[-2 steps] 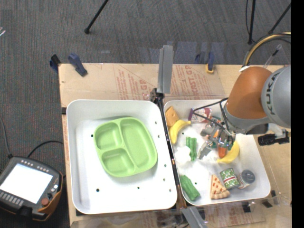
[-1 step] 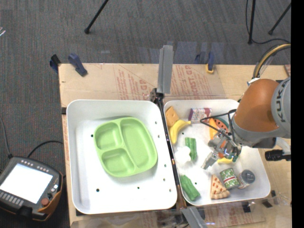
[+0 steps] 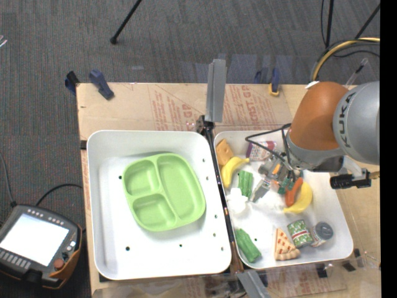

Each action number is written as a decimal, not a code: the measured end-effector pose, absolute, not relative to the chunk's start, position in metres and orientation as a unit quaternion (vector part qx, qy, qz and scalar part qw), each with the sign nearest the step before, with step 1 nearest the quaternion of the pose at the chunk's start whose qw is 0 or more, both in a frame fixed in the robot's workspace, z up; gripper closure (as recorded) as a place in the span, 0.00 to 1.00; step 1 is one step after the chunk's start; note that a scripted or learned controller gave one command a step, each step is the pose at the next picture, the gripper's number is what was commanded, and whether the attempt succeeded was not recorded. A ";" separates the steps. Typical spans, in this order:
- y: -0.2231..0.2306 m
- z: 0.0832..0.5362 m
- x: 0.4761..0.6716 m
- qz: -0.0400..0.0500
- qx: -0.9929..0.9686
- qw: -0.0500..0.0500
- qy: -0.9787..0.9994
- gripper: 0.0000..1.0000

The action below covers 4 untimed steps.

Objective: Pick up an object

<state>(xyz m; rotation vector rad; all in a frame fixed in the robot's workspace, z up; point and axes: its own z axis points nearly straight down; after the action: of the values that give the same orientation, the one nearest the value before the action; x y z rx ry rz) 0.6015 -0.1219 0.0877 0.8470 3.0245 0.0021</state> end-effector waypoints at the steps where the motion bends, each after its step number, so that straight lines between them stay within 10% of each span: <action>1: -0.185 0.087 0.542 -0.001 0.287 0.000 0.958 0.00; 3: -0.090 0.088 0.629 0.002 0.278 0.000 0.961 0.00; 4: -0.173 0.088 0.631 0.000 0.288 0.001 0.958 0.00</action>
<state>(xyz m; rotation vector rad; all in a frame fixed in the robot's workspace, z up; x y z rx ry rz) 0.6307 -0.1726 0.0883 0.9039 3.0067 0.0002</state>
